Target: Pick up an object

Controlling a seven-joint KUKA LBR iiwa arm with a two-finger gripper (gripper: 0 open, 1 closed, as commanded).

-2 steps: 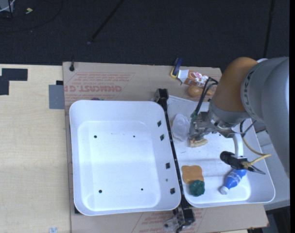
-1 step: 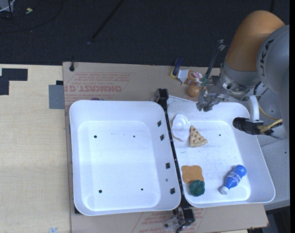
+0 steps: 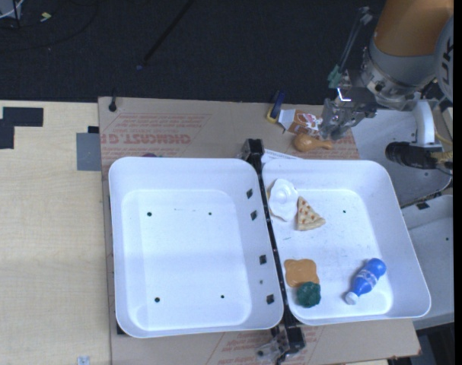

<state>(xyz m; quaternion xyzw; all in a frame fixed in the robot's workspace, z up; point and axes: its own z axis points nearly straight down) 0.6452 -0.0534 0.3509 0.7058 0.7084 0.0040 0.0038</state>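
Note:
The right bin (image 3: 390, 204) holds a white fried-egg shape (image 3: 282, 198), a pizza slice (image 3: 308, 215), a brown toast piece (image 3: 300, 271), a dark green lump (image 3: 308, 294) and a blue bottle (image 3: 366, 278) lying on its side. My gripper (image 3: 336, 126) hangs beyond the far rim of the right bin, over the cardboard, just right of an orange-tan object (image 3: 310, 142) and a red-and-white packet (image 3: 307, 120). It is well away from the items in the bin.
The left bin (image 3: 124, 226) sits beside the right one, with a black hinge strip (image 3: 262, 226) between them. A small blue-and-yellow item (image 3: 275, 107) lies on the cardboard (image 3: 177, 131) behind the bins. Black hardware (image 3: 413, 154) sits at the right.

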